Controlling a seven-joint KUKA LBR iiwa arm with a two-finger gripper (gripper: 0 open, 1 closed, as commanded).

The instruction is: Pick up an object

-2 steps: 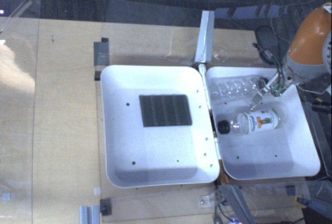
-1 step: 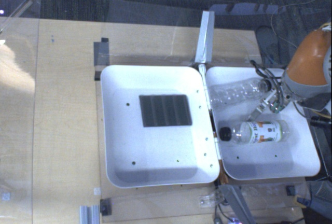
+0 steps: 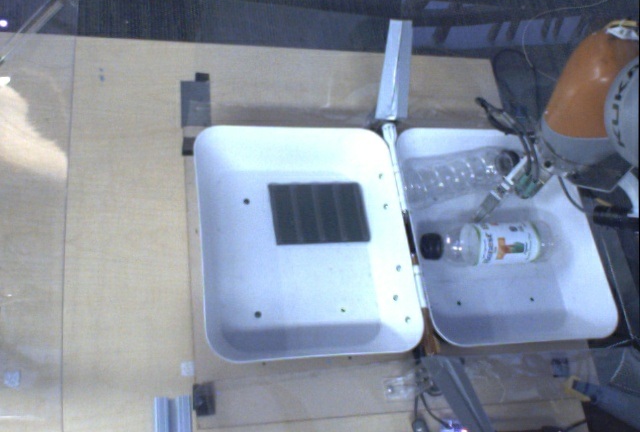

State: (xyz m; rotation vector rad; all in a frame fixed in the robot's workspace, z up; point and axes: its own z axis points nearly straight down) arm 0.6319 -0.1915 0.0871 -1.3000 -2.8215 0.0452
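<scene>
Two clear plastic bottles lie in the right bin (image 3: 590, 315). The nearer bottle (image 3: 492, 245) has a black cap pointing left and a label with green and orange print. The second bottle (image 3: 452, 176) is plain and lies along the bin's far side. My gripper (image 3: 502, 195) hangs over the right bin between the two bottles, just above the labelled one's upper edge, and nothing shows in it. The arm's orange band (image 3: 585, 85) rises at the right.
The left bin (image 3: 225, 250) holds a dark grey ribbed pad (image 3: 318, 213) near its middle. A metal bar (image 3: 394, 70) stands behind the gap between the bins. Cables (image 3: 515, 115) trail behind the right bin. Bare wooden bench lies to the left.
</scene>
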